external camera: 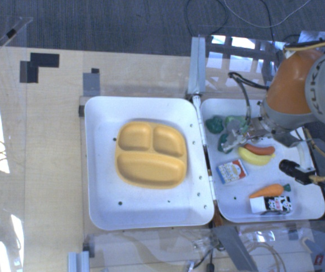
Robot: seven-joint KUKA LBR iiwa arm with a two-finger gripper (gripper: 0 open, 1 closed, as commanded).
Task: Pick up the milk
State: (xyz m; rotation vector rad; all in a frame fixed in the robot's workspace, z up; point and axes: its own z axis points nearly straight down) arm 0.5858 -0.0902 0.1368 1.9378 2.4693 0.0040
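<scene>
The milk (271,204) is a small white carton with black cow patches, lying on its side at the front of the right bin (315,208). An orange carrot (267,191) lies just behind it, touching or nearly so. My gripper (232,139) is at the back left of the same bin, low beside some green toy vegetables (214,123) and well away from the milk. The grey arm with its orange band (290,89) reaches in from the right.
A yellow banana (254,157) with a red sausage (260,149) on it lies right of the gripper. A small orange-and-white box (231,171) sits mid-bin. The left bin (100,208) holds a yellow divided plate (151,153).
</scene>
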